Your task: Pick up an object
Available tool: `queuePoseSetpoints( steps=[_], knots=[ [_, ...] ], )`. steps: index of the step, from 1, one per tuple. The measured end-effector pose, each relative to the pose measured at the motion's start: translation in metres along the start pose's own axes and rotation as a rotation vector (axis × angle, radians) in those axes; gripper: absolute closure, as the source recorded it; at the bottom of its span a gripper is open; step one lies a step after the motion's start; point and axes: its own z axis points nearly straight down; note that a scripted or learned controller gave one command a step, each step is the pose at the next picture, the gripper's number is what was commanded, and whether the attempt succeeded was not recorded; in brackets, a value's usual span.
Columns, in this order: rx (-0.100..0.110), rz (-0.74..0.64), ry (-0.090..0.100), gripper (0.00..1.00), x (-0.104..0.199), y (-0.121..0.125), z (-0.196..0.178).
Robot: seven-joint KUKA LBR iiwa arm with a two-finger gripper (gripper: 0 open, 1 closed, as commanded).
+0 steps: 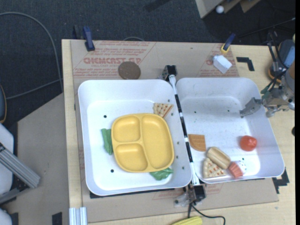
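Observation:
In the right bin [220,95] lie a red tomato-like ball [248,143], a tan toast slice [197,141], a hot dog bun [218,156], a waffle wedge [212,169] and a small red and white piece [236,169]. My gripper [252,108] reaches in over the right bin's far right side, above and behind the red ball and apart from it. Nothing shows in its grasp.
The left bin [93,102] holds a yellow divided tray [142,142], green leafy pieces [107,140] at its left and front, and a waffle piece [162,109] at its back right. A brown disc [129,71] and a white block [222,63] lie on the bench behind the bins.

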Motion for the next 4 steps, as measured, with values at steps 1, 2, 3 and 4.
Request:
queuePoseSetpoints(
  steps=[1, 2, 3, 4],
  knots=[
    [0.000, 0.000, 0.002, 0.00, 0.013, -0.039, 0.100],
    [0.002, 0.000, 0.003, 0.00, 0.025, -0.079, 0.100],
    [-0.001, 0.001, 0.002, 1.00, 0.025, -0.079, 0.090],
    [-0.002, -0.002, 0.002, 1.00, 0.104, 0.032, 0.039]
  ],
)
